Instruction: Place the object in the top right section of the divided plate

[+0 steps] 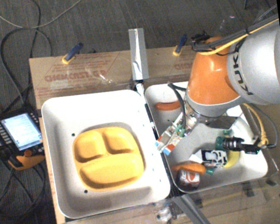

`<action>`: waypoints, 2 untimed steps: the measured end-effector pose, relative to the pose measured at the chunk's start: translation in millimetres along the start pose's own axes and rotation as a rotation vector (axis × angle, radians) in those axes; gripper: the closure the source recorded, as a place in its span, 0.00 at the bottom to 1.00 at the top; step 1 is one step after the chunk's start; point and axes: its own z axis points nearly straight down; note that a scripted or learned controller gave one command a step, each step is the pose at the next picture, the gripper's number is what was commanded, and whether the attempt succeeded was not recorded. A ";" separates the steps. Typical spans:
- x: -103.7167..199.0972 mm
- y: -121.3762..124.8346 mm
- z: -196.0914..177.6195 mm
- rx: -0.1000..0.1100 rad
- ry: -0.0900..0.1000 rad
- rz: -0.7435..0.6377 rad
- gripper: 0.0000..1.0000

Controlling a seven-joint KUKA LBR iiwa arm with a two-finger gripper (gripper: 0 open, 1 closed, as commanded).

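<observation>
A yellow divided plate (pixel 107 156) lies in the left white bin (pixel 57 145); its top right section (pixel 120 138) holds nothing. My gripper (pixel 165 143) hangs low at the left edge of the right bin (pixel 257 170), just beside the wall between the two bins. Small white, red and blue parts show at its tip, and I cannot tell whether they belong to the gripper or to an object. The grey and orange arm (pixel 218 80) covers much of the right bin.
The right bin holds a red-orange item (pixel 167 105) at the back, a can (pixel 188 178) with an orange piece (pixel 191 168) at the front, a black-and-white box (pixel 215 156), a banana (pixel 233 159) and a green-black item (pixel 226 141). A tablet (pixel 17 131) lies left of the bench.
</observation>
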 end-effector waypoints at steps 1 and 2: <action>42.3 65.2 0.4 0.001 -0.001 -0.014 1.00; 42.2 65.2 0.2 0.001 -0.001 -0.014 0.00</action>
